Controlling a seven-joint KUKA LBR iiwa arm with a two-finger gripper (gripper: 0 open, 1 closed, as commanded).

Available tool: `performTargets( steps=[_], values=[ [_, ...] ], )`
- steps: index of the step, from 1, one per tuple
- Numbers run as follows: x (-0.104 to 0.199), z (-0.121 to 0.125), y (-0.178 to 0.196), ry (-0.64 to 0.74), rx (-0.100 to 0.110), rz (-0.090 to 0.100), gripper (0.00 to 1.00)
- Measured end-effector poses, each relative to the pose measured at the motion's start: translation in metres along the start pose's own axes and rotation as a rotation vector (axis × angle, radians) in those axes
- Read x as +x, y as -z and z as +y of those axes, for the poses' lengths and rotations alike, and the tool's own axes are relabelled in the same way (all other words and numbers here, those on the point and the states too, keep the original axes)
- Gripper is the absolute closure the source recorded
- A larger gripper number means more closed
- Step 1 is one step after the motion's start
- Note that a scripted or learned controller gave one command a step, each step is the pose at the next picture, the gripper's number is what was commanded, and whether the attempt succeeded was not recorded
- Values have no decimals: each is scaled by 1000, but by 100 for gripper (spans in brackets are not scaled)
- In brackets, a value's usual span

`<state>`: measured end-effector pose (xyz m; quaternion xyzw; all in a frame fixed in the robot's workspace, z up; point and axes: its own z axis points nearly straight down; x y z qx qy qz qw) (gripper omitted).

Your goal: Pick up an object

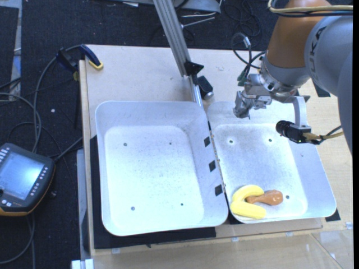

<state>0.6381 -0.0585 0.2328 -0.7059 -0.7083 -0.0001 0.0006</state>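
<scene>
Gripper (242, 112) hangs over the far edge of the right bin (314, 167), jaws' state cannot tell, nothing seen held, well apart from the yellow banana (245, 202) and brown drumstick-like toy (270, 197) touching at the bin's near edge.

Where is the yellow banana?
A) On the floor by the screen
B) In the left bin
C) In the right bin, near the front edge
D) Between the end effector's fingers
C: the banana lies in the right bin near its front edge, touching an orange-brown toy.
</scene>
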Motion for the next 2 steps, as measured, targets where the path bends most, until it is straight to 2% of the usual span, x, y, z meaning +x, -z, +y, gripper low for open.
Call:
performTargets(
  steps=[2],
  values=[
    [119, -22, 11, 2, -1, 1, 100]
  ],
)
